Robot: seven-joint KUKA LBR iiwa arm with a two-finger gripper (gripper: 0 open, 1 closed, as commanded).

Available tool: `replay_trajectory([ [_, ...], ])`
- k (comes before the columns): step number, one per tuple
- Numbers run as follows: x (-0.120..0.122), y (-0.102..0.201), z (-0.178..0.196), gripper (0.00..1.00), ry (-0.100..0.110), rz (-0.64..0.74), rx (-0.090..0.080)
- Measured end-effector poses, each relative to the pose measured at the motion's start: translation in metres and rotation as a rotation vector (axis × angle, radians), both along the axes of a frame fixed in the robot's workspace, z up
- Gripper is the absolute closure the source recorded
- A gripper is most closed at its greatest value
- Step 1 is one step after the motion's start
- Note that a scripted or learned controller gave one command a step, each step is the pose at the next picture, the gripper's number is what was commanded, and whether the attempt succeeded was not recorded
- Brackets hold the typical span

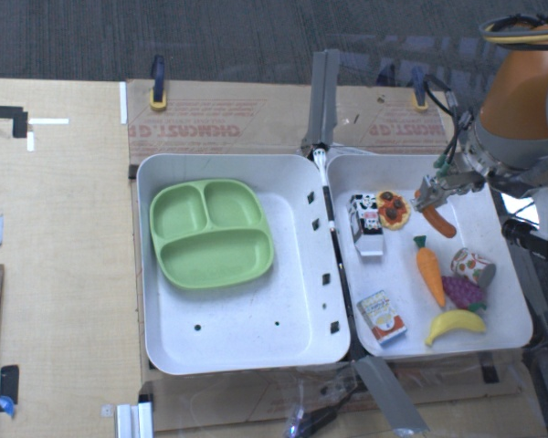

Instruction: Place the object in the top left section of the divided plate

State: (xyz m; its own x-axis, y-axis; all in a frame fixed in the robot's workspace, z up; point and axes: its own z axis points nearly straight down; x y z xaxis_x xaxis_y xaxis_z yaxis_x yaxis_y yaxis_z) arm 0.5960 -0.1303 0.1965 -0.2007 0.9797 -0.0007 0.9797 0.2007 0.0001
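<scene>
I see the divided plate (212, 234) in the left bin (164, 336); in the right bin (516, 336) the pizza slice (394, 210) lies right of the milk carton (366, 222); the carrot (429, 275) sits left of the grapes (463, 291); the banana (455, 325) lies right of the juice box (382, 316).

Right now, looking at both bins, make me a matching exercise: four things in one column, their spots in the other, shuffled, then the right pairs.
Things:
1. divided plate
2. banana
3. carrot
4. juice carton

Places:
A. right bin, front left corner
B. left bin
C. right bin, middle
D. right bin, front right, beside the grapes

Pairs: 1-B, 2-D, 3-C, 4-A
</scene>
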Motion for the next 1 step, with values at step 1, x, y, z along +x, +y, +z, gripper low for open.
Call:
replay_trajectory([
  [1,0.0225,0.1002,0.0249,1.00,0.002,0.080,-0.001],
])
